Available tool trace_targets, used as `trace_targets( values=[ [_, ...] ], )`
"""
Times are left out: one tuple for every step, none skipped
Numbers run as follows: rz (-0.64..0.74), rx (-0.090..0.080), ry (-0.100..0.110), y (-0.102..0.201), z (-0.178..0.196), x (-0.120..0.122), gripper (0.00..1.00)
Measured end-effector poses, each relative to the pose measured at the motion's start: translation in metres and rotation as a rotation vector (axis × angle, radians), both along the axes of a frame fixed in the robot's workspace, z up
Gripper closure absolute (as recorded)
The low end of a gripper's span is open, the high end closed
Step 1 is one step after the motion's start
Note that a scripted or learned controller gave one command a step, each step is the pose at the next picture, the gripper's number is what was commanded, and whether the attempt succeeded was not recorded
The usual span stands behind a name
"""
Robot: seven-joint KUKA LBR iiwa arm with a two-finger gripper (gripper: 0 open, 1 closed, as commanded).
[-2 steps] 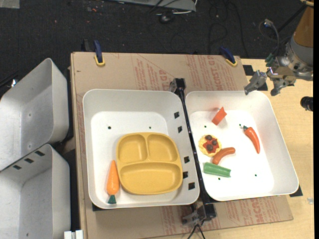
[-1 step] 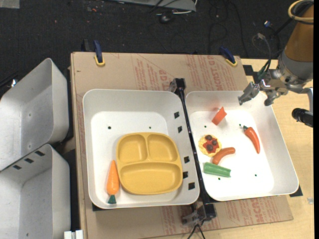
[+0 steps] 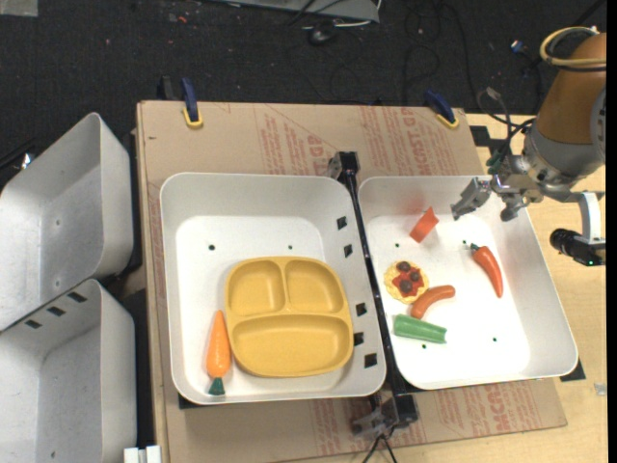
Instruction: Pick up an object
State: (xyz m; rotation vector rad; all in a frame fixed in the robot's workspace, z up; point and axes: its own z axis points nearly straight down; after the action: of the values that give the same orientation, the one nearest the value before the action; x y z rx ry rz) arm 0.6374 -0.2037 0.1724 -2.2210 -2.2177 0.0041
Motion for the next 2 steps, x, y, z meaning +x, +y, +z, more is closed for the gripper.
trace_targets(
  values=[
    [-0.001, 0.0, 0.001, -0.007, -0.053, -0.008, 0.0],
    [0.001, -0.002, -0.007, -0.007, -0.039, -0.006, 1.0]
  ],
)
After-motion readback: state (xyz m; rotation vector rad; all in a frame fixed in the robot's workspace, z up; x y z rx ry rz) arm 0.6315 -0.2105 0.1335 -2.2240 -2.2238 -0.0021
